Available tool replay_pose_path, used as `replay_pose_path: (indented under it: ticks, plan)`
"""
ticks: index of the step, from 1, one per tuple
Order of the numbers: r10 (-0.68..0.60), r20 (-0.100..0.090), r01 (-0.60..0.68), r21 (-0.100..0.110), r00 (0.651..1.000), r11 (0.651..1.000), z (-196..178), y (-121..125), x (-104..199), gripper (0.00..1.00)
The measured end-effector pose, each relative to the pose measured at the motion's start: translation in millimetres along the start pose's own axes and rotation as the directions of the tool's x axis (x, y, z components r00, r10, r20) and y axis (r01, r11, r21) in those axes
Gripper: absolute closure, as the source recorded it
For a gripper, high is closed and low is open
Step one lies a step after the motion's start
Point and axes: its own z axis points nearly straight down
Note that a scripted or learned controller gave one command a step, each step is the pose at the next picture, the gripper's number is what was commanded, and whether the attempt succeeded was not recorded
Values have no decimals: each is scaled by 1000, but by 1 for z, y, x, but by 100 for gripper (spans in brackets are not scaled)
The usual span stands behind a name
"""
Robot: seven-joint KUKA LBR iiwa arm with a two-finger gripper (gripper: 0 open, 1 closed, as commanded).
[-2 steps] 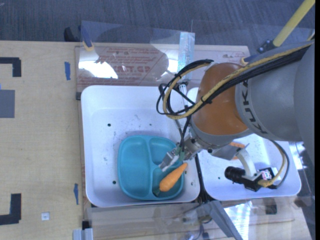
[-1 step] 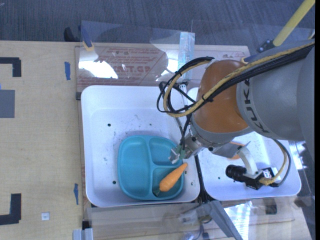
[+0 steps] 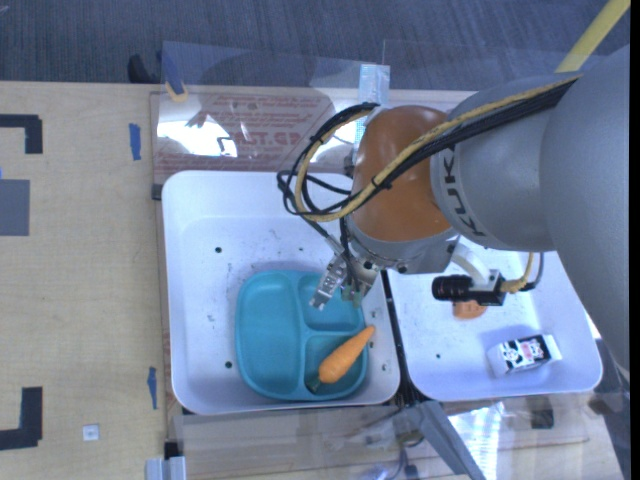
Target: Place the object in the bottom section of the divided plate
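Note:
A teal divided plate (image 3: 268, 343) lies in the left white bin (image 3: 200, 258). An orange carrot (image 3: 345, 355) lies slanted in the plate's lower right section, its upper tip over the plate's rim. My gripper (image 3: 335, 286) hangs above the plate's upper right section, a little above and left of the carrot, apart from it. Its fingers (image 3: 326, 290) point down at the plate with nothing between them. The grey arm with its orange band (image 3: 400, 178) reaches in from the right and covers the bins' shared edge.
In the right bin (image 3: 560, 368) lies a small white box with black print (image 3: 523, 353) near the front. A small orange piece (image 3: 468, 308) sits beside a black part of the arm. Black and yellow cables (image 3: 310, 183) loop above the left bin.

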Motion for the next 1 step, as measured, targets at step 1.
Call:
replay_pose_path:
  ticks: [1]
  plan:
    - [-343,5,343,-2,939,939,-45,-34,-15,100]
